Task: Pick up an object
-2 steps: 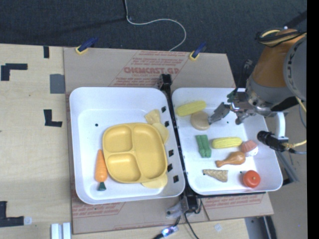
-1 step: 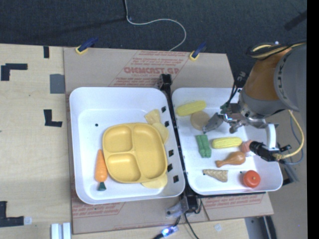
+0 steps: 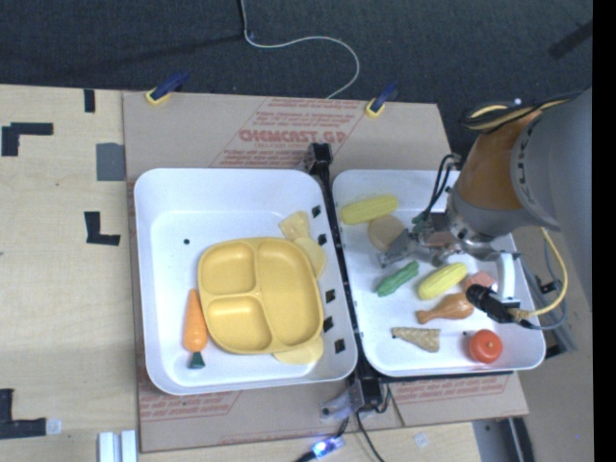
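The gripper (image 3: 402, 251) sits low in the right bin (image 3: 539, 354), near the middle of the frame's right half, and its grey fingers look spread somewhat apart with nothing seen between them; the tips lie just beside a tan, rounded piece (image 3: 385, 231) and just above a green pod-shaped toy (image 3: 397, 279), though whether they touch either is hard to tell. Starting from the left of the frame, the left bin (image 3: 159, 195) holds an orange carrot toy (image 3: 194, 323) along its lower left, lying just beside a yellow divided plate (image 3: 260, 294) that covers most of the bin floor; pale yellow pieces (image 3: 300, 231) peek out from behind the plate's upper right and lower right corners, mostly hidden. Across the divider, the right bin carries a yellow corn cob (image 3: 369, 209) near its upper left, a second corn cob (image 3: 442, 279) to the right of the green toy, an orange-brown drumstick-shaped toy (image 3: 447, 307) below it, a tan triangular chip (image 3: 417, 337) near the lower edge, and a red tomato toy (image 3: 484, 346) at the lower right. The arm (image 3: 520, 166), grey with an orange band, enters from the frame's right and covers the bin's upper right corner; a pinkish object (image 3: 478, 281) beside the wrist is partly hidden and hard to name.
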